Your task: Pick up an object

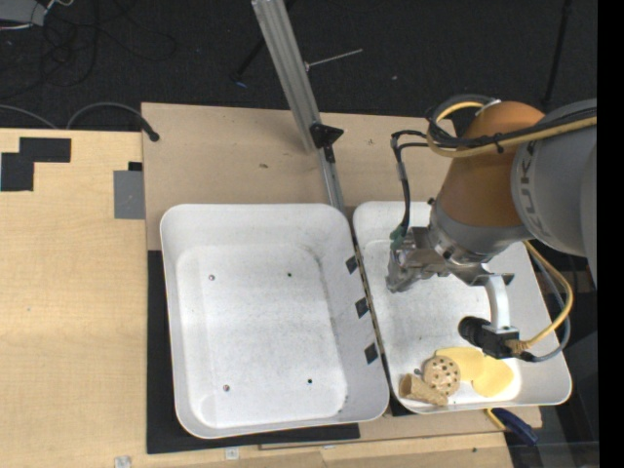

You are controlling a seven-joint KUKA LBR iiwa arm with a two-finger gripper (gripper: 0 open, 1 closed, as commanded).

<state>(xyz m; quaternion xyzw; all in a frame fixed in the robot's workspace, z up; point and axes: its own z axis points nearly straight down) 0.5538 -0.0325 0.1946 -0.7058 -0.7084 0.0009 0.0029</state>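
In the right bin (pixel 390 339), near its front edge, lie a round tan perforated disc (pixel 441 370), a small tan wedge-shaped piece (pixel 419 389) beside it, and a pale yellow flat object (pixel 480 370). My gripper (pixel 400 269) hangs over the left-middle part of that bin, close to its floor, well behind those objects. The grey arm with its orange band (pixel 487 164) looms over the bin's back right and hides that part. Nothing shows between the gripper and the bin floor.
The left bin (pixel 195 232) sits beside the right one, with black clips (pixel 363 305) along the shared wall. A slanted aluminium rail (pixel 292 76) rises behind the bins. A black cable plug (pixel 483 334) and yellow cable hang near the yellow object.
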